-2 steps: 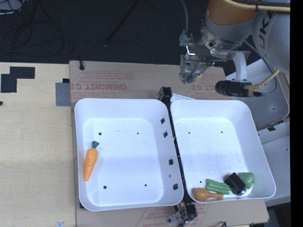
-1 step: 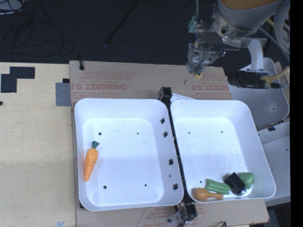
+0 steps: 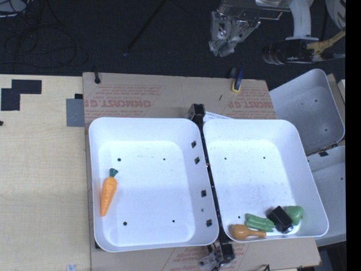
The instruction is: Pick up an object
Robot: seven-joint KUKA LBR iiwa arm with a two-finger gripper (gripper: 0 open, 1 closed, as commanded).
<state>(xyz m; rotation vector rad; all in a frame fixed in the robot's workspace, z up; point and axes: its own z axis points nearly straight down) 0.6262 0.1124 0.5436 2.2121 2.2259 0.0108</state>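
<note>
A toy carrot [image 3: 108, 194], orange with a small green top, lies in the left bin [image 3: 144, 130], close to that bin's left wall and roughly halfway down it, its green end pointing toward the far side and its tip toward the near side. It is the one item in that bin, and it touches nothing else. The right bin [image 3: 254, 130] sits just beside the left one, the two joined along a black strip [image 3: 204, 179] with small clips. In the right bin's near right corner four items are bunched together: a green bean pod [image 3: 259, 222], a tan pear-shaped piece [image 3: 246, 232] lying just in front of it against the near wall, a black block [image 3: 280, 218] resting tilted beside the pod, and a light green piece [image 3: 294, 212] partly hidden behind the black block. Both bins stand on a sheet of brown cardboard [image 3: 169, 97] printed with red lettering, which lies on a pale wooden bench [image 3: 39, 174]. The gripper [image 3: 227, 35] hangs high above the far edge of the bench, over the dark floor, well apart from both bins and from every item. Nothing is seen between its fingers; whether they are spread or closed cannot be told from this angle.
</note>
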